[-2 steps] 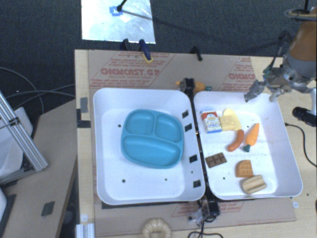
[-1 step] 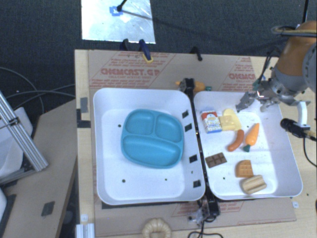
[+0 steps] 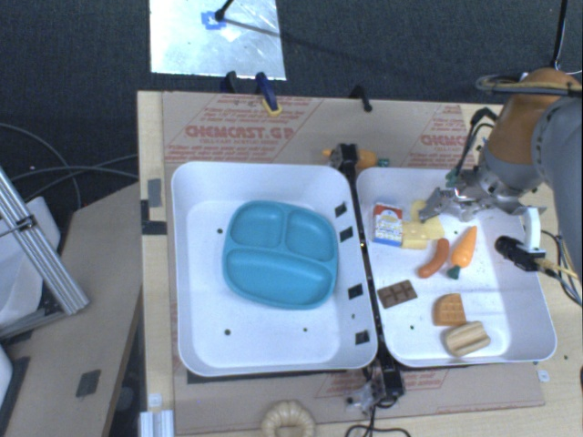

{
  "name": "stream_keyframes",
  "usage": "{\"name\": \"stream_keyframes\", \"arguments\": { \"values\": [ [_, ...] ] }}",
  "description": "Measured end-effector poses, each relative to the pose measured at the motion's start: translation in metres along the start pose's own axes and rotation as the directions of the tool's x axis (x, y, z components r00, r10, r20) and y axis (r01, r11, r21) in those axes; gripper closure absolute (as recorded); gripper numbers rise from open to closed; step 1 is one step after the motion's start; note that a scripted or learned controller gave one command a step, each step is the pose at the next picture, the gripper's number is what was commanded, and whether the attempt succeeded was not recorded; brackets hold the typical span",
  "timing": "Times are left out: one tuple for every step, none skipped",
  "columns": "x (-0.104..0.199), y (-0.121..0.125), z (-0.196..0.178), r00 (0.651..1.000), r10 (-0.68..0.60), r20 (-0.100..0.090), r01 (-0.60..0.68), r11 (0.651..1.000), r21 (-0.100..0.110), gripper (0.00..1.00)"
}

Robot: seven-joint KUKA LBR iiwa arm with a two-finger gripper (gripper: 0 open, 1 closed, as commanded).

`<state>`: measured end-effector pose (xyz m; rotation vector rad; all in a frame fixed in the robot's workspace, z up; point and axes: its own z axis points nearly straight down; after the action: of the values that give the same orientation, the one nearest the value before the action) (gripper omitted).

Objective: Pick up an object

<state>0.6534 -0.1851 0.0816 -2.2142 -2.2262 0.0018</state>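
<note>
My gripper point(image 3: 448, 204) hangs over the back of the right bin point(image 3: 533, 330), just above and right of a pale yellow cheese slice point(image 3: 417, 235). It looks open, with nothing between its fingers. Left of the cheese lies a red and white carton point(image 3: 387, 224). An orange carrot point(image 3: 465, 246) and a reddish sausage point(image 3: 434, 258) lie just in front of the gripper. Nearer the front are a brown chocolate piece point(image 3: 397, 293), a tan waffle point(image 3: 449, 309) and a bread roll point(image 3: 466, 339).
The left bin point(image 3: 196, 244) holds a blue divided plate point(image 3: 280, 252). A black divider point(image 3: 360, 253) runs between the bins. The arm's grey and orange wrist point(image 3: 528, 121) reaches in from the right over the bin's back corner.
</note>
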Motion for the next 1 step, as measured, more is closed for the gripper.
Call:
{"name": "stream_keyframes", "arguments": {
  "values": [
    [0.0000, 0.0010, -0.0035, 1.000, 0.000, 0.001, 0.000, 1.000, -0.004, 0.00]
  ]
}}
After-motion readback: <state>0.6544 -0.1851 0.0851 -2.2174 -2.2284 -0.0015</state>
